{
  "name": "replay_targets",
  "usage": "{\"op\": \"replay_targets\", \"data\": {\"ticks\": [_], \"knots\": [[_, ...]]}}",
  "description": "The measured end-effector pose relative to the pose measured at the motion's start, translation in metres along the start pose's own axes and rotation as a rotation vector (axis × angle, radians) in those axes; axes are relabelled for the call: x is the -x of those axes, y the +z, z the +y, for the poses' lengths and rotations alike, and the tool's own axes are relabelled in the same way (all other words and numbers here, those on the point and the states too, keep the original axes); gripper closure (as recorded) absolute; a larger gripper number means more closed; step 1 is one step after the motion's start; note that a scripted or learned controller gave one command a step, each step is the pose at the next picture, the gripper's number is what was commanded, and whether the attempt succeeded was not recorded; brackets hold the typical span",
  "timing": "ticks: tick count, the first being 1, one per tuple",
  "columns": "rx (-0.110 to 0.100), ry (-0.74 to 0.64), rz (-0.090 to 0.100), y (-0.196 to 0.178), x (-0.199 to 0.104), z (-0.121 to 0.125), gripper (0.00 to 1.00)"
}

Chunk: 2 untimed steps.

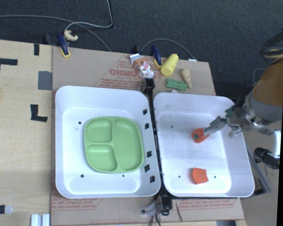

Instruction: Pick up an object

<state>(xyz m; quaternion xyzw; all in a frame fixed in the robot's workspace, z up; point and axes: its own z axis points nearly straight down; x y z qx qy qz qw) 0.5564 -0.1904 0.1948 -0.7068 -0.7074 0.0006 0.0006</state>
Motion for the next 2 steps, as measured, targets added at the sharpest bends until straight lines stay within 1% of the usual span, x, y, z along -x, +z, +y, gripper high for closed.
{"op": "replay_targets", "data": {"ticks": [1, 2], "knots": [[0.008, -0.001, -0.002, 0.1076, -0.0238, 0.0502, 0.00], [0.008, -0.002, -0.003, 0.0980, -0.0235, 0.0502, 1.00]]}}
